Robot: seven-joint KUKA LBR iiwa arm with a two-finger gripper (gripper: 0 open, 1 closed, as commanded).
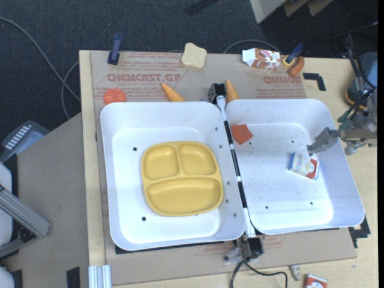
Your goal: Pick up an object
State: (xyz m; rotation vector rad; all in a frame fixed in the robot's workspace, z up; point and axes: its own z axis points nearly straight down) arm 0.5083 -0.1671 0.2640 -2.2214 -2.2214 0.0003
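Over the right bin (336, 215) we see our gripper (318, 144), grip state unclear, just above a small carton (303, 165), bare floor around, an orange block (241, 134) well apart.

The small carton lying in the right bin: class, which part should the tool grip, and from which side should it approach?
Grip the small carton across its narrower width, coming straight down from above. It lies flat and slightly skewed on the right bin floor, so its side edges are the exposed faces. The tool sits just beyond its upper right corner, so probably only a short shift and a wrist turn are needed.
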